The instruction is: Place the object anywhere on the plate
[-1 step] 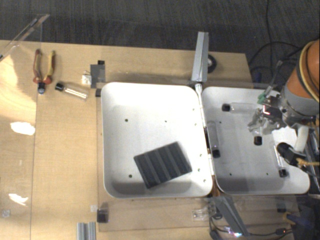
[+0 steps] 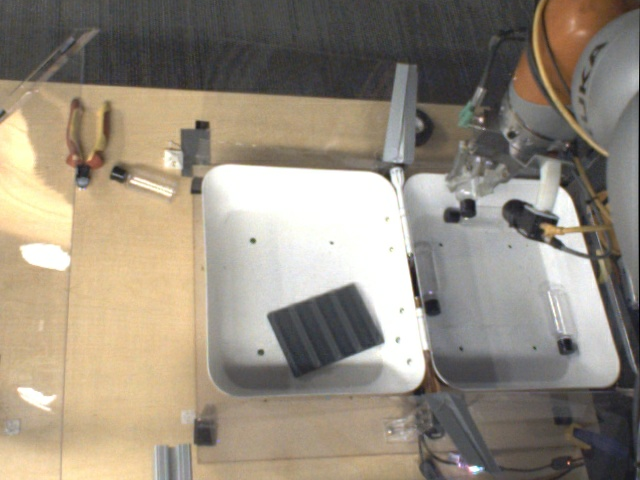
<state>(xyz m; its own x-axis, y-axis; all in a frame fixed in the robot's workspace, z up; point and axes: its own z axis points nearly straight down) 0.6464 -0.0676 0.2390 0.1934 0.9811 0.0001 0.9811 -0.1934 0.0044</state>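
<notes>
Pale wood bench [image 2: 120,298] under dark carpet at the far edge, w/ two shallow white bins side by side: left bin [image 2: 300,193], right bin [image 2: 500,353].

Gripper [image 2: 470,183] over far-left corner of right bin, hanging from grey arm w/ orange band [image 2: 570,28] reaching in from the right. Open or closed: can't tell, too cluttered and small. Nothing seen held. Small black bit [image 2: 453,213] just below the gripper; can't tell whether part of it or loose in the bin. Black fitting w/ yellow cable [image 2: 527,218] just right of it, on the arm side.

In right bin, two possible task objs: clear tube w/ black cap [image 2: 428,280] lying along the left wall, cap toward the near side; second clear tube [image 2: 558,318] near the right wall, also capped at the near end. Both well apart from the gripper, flat on the bin floor.

In left bin: dark ribbed plate [image 2: 326,329], rectangular, lying flat and turned at an angle, toward the near side, approx. centre-right. Nothing on it.

Grey metal post [image 2: 402,113] at the far edge btw. the bins. Black bracket [image 2: 197,146] at left bin's far-left corner. Farther left on the bench: another clear vial [image 2: 145,180] and pliers w/ red and yellow handles [image 2: 88,136].
</notes>
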